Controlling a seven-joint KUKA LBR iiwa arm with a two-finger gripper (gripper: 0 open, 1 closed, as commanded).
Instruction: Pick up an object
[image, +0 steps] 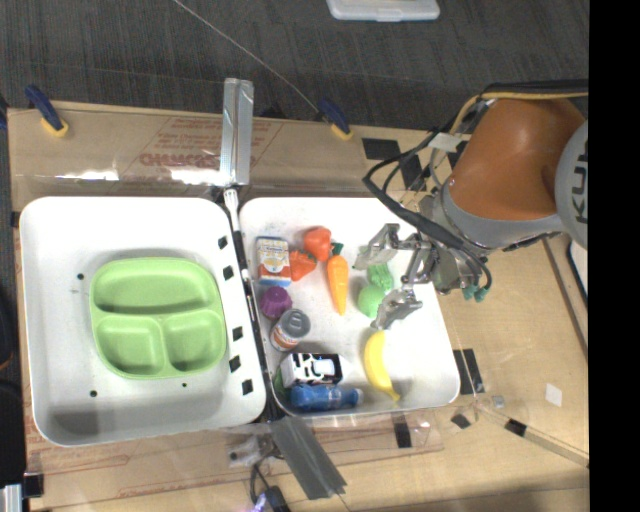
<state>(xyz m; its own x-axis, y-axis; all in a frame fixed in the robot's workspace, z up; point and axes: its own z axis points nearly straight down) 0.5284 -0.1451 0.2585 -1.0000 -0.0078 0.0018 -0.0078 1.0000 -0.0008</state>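
Right bin (440, 350) as reference. Near edge: blue bottle (322, 398) lying on its side along the front wall, black-and-white carton (312, 368) touching it just behind. Banana (377, 362) near the front-right corner, one tip by the front wall. Further in, left side: grey-capped jar (292, 327), then a purple piece (275, 299), then a small printed box (272, 257) with an orange-red piece (303, 266) beside it. Centre: carrot (339, 283) lying lengthwise, red pepper-like toy (318, 241) behind it toward the back wall.

Gripper (390, 270) is over the right half of the bin, fingers spread — one finger (381, 241) behind and one (398, 307) in front of a green toy (377, 287). Toy sits between them; contact not clear, so not a confirmed grasp. Banana is just in front of the near finger.

Left bin (40, 300) holds a green divided tray (158, 317).
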